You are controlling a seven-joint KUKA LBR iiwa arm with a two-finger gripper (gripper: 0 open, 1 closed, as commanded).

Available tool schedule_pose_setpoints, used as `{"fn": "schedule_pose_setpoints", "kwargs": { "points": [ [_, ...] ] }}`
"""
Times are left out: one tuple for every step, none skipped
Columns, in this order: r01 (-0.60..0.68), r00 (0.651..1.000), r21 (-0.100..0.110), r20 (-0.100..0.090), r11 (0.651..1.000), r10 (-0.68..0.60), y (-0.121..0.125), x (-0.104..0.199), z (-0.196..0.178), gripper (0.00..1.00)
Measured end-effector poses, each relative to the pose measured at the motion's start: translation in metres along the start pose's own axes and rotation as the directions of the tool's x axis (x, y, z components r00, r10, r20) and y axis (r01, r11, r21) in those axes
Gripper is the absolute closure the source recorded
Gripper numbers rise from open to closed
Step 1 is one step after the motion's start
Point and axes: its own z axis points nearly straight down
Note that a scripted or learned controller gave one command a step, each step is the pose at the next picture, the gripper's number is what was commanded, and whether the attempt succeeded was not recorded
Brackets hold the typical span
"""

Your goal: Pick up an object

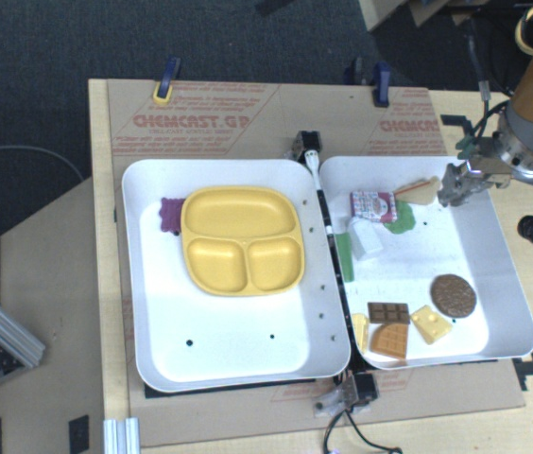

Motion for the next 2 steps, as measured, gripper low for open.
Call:
{"fn": "schedule_pose_setpoints", "kwargs": {
  "points": [
    [0.001, 1.0, 0.001, 0.0, 1.0, -0.001, -0.025, 0.052, 0.002, 1.0],
    [0.001, 1.0, -0.007, 0.002, 1.0, -0.001, -0.019, 0.087, -0.01, 1.0]
  ]
}}
